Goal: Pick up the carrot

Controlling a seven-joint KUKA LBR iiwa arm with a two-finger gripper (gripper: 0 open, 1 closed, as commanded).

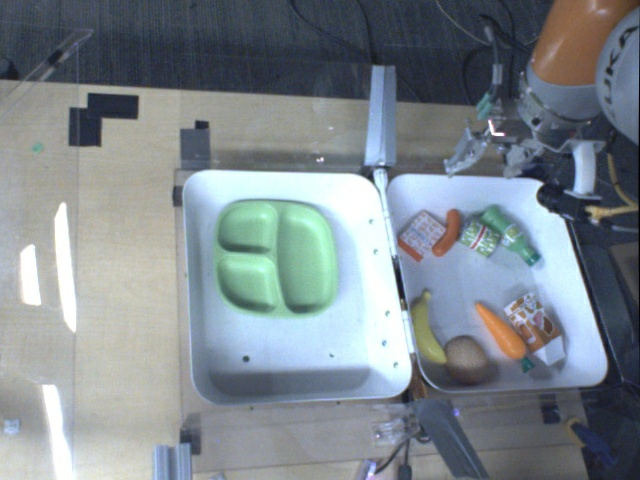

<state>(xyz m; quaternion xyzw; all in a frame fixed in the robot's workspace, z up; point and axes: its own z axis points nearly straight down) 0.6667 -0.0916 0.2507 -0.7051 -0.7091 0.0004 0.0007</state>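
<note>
Single fixed camera above the bench, slanted down, both bins framed

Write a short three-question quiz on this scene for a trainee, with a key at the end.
1. True or false: the carrot lies in the left bin.
2. Which item touches or nearly touches the carrot on its right side in the camera view? A) the banana B) the small carton C) the green bottle
3. Fill in: the green divided tray sits in the ____ bin.

Key
1. False. The carrot lies in the right bin, near its front.
2. B. The small carton lies right beside the carrot.
3. Left.

The gripper is above the right bin's far edge, away from the carrot.
</note>
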